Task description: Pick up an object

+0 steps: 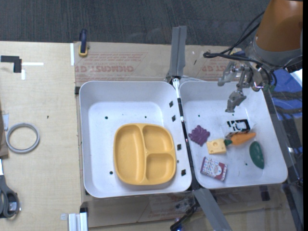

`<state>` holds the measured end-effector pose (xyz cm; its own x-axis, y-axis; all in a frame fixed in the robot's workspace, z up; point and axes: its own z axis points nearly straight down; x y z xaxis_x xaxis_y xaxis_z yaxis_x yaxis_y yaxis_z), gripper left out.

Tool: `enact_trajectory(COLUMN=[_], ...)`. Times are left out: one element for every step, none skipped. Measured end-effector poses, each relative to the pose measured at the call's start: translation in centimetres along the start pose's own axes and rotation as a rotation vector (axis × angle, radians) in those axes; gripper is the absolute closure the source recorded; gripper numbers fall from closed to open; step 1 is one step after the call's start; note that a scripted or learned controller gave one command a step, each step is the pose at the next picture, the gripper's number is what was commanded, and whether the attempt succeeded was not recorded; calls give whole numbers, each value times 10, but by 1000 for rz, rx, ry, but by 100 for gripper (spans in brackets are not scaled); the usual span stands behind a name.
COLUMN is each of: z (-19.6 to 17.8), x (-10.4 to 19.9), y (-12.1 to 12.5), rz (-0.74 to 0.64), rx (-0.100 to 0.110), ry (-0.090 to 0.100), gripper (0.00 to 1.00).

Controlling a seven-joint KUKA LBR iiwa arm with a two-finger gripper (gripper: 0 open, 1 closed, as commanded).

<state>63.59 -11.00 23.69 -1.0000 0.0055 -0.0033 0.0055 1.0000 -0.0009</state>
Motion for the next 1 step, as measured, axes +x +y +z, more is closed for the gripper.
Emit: enact_trajectory(z=[63], x=[62], y=[-66], rz=[53], rx=[-1], ry=[1], gripper=[0])
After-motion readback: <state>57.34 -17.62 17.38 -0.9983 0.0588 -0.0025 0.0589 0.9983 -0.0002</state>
